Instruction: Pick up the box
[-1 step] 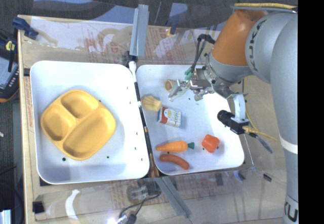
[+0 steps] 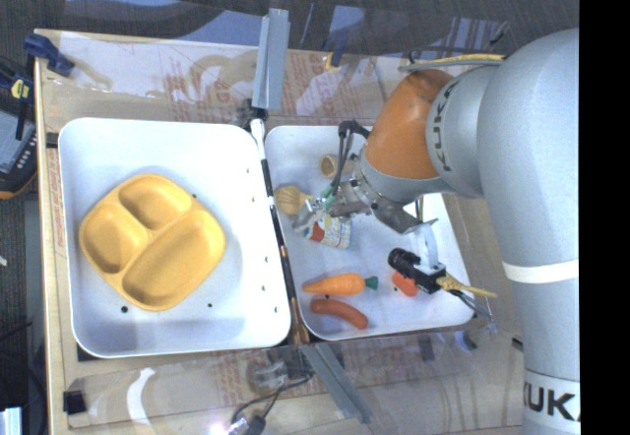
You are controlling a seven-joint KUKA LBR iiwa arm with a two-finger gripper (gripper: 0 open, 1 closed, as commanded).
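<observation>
The box [image 2: 336, 232], a small pale carton with red and green print, lies tilted near the middle of the right bin [image 2: 295, 153]. My gripper [image 2: 332, 207] hangs right over the box's upper end, coming in from the right under the orange wrist band. Whether it touches the box is hidden by the wrist.
An orange carrot [image 2: 337, 283] and a red sausage [image 2: 340, 313] lie at the right bin's front. A tan piece [image 2: 288, 197] sits by its left wall, a small round one [image 2: 328, 165] farther back, a red piece [image 2: 404, 283] at the right. The left bin [image 2: 89, 143] holds a yellow divided tray [image 2: 153, 241].
</observation>
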